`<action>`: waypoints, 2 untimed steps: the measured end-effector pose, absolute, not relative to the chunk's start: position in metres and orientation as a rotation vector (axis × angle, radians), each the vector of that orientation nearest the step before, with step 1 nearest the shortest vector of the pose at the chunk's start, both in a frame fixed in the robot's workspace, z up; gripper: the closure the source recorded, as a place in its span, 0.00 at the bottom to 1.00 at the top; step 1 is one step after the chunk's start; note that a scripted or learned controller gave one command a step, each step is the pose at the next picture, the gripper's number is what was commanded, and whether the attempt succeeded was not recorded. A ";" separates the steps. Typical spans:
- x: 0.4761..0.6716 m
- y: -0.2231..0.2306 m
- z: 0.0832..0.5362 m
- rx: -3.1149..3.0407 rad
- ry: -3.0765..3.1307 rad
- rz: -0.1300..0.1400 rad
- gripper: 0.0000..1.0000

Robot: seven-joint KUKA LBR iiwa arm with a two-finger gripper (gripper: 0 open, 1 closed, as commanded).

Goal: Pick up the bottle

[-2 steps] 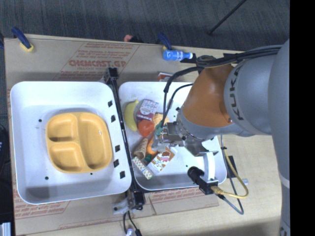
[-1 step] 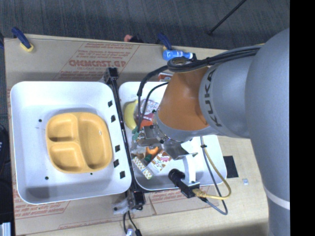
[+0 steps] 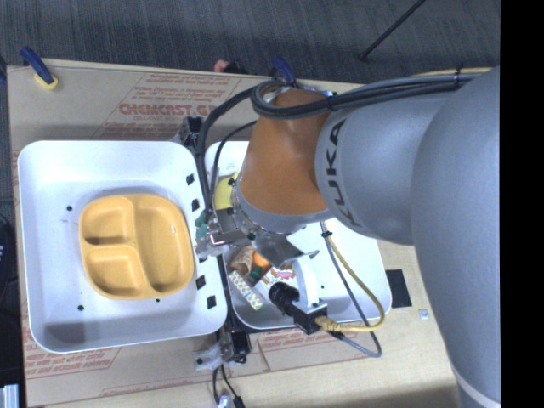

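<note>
Left bin [image 3: 38, 228] holding a yellow tray [image 3: 136, 245]; right bin [image 3: 365, 291], largely covered by the arm [image 3: 357, 168], holding small items [image 3: 251, 274] under the wrist; bottle not identifiable; gripper state cannot be told.

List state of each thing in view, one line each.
Yellow divided plate: upright in the left bin, compartments bare.
Arm: reaching down over the right bin, covering most of it.
Gripper: low in the right bin among small items; grip cannot be judged.
Bottle: cannot be identified under the arm.
</note>
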State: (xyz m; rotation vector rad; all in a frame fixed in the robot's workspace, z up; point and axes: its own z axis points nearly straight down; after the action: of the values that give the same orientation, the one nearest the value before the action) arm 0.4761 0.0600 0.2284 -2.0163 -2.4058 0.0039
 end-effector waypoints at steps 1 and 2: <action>0.476 0.107 0.253 -1.935 -2.472 0.005 1.00; 0.476 0.057 0.191 -1.681 -2.649 0.005 1.00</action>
State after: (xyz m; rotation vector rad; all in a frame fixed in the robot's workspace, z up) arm 0.4757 0.0566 0.1911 -1.6810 -2.6495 0.0048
